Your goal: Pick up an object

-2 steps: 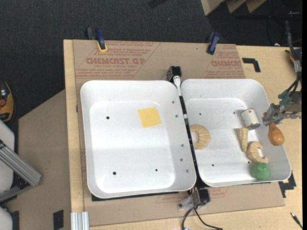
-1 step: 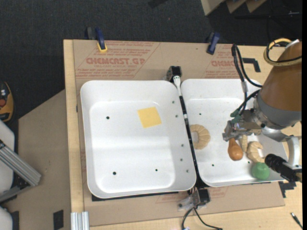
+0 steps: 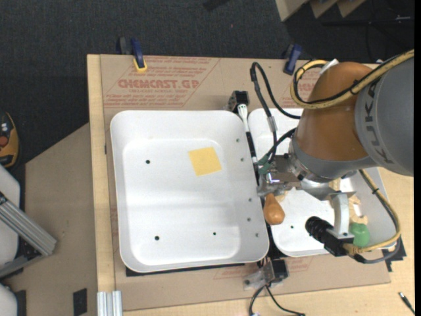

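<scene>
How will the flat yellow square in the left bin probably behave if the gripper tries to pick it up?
The yellow square lies flat on the floor of the left bin and looks very thin, so it is probably light and hard to get fingers under. Its surface seems smooth, so it may slide when pushed instead of lifting. It should not roll.

Around my jaws:
- Bench top (image 3: 171, 78), brown board with red printed lettering, beneath and behind me.
- Blue clamps (image 3: 137, 52), far edge.
- Floor (image 3: 59, 18), dark carpet, beyond.
- Aluminium framing (image 3: 26, 232), well to my left.
</scene>
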`<state>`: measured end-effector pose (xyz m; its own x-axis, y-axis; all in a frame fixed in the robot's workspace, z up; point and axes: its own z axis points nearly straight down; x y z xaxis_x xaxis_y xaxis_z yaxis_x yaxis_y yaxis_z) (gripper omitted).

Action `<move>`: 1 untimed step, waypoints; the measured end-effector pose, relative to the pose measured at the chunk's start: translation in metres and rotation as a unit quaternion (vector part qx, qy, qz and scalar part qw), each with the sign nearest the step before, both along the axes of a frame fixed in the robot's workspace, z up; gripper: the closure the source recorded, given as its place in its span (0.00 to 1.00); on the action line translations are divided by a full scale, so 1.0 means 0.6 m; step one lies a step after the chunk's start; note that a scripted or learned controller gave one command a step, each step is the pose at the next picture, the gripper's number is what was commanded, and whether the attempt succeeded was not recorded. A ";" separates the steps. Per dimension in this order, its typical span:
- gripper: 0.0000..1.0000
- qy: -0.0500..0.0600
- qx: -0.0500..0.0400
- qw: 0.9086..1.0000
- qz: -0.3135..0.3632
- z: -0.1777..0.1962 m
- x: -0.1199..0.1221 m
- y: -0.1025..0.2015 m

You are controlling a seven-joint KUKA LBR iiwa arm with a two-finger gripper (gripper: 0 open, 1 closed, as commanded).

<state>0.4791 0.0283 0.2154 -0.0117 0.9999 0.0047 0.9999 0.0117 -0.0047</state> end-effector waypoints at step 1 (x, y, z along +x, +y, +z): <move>1.00 -0.004 -0.003 1.000 -0.008 0.041 0.001 -0.103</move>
